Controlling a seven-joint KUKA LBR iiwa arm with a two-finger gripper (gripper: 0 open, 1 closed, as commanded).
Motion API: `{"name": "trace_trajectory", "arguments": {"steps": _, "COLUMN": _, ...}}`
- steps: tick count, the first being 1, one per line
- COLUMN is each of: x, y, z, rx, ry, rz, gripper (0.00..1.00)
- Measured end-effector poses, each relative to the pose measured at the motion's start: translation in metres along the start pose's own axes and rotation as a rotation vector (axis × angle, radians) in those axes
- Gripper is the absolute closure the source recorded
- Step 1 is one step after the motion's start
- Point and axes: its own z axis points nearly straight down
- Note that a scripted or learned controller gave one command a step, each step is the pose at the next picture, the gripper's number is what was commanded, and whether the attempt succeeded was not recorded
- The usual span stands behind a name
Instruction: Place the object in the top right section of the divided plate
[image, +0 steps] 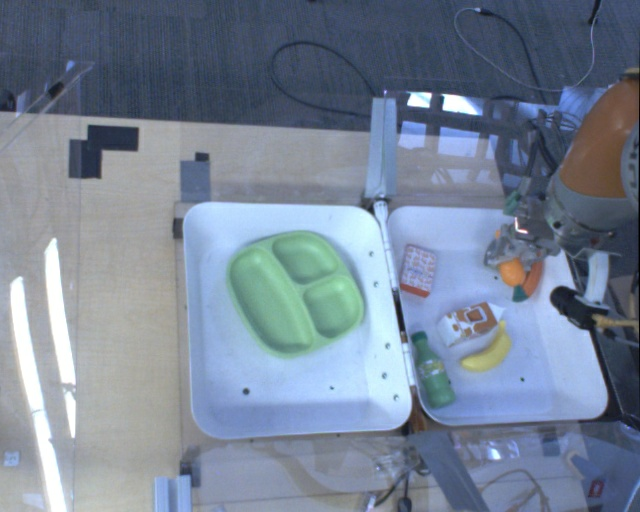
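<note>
Divided plate (295, 292) lies alone in my left bin. Carrot (524, 275) sits under my fingers (512, 250), grip state indiscernible; carton (418, 270), banana (487, 353), bottle (433, 370) lie nearby.

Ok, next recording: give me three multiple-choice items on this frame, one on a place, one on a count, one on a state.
1. Where does the green divided plate lie?
A. left bin
B. right bin
C. on the bench outside the bins

2. How many sections does the plate have?
A. two
B. three
C. four

3. How does the green bottle sit?
A. upright
B. lying on its side
C. resting on the plate

Answers:
1. A: the plate sits in the left bin.
2. B: one large section and two smaller ones show.
3. B: the bottle lies flat on the floor of the right bin, near the banana.
</note>
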Motion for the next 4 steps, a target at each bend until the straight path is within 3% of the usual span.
{"name": "trace_trajectory", "arguments": {"steps": 1, "x": 0.091, "y": -0.005, "z": 0.004, "rx": 0.001, "ry": 0.002, "rz": -0.032, "gripper": 1.0}}
{"name": "trace_trajectory", "arguments": {"steps": 2, "x": 0.151, "y": -0.014, "z": 0.005, "rx": 0.003, "ry": 0.002, "rz": -0.301, "gripper": 1.0}}
{"name": "trace_trajectory", "arguments": {"steps": 3, "x": 0.196, "y": -0.052, "z": 0.001, "rx": 0.003, "ry": 0.002, "rz": -0.215, "gripper": 1.0}}
{"name": "trace_trajectory", "arguments": {"steps": 4, "x": 0.195, "y": -0.052, "z": 0.001, "rx": 0.003, "ry": 0.002, "rz": -0.214, "gripper": 0.0}}
